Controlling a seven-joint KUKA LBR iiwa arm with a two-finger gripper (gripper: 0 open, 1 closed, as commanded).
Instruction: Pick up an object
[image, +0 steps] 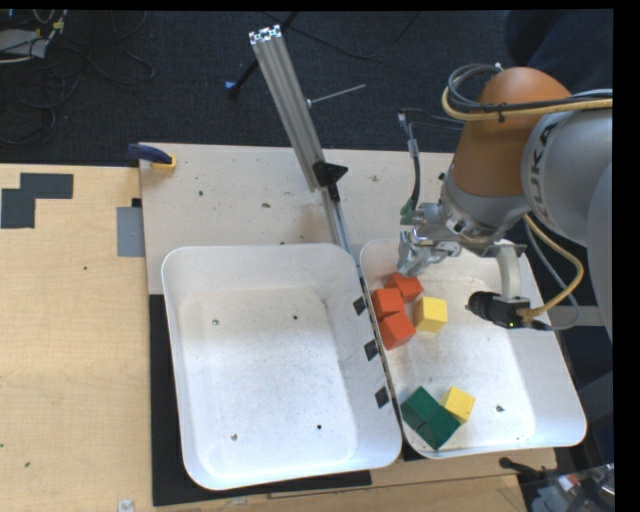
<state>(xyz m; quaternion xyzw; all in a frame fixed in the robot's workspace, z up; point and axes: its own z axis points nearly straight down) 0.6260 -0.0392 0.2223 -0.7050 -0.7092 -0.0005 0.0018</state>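
The tool (415, 258), its grip state impossible to tell, hangs just at twelve o'clock of the orange block (405, 288) in the right bin (530, 400), seemingly approaching; next comes a descent onto it.

Grey arm (540, 150) reaching from right, wrist angled downward

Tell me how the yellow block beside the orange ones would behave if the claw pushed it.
The yellow block looks rigid and flat-faced, so it would probably slide, not roll. It sits near the orange blocks, so it could nudge them.
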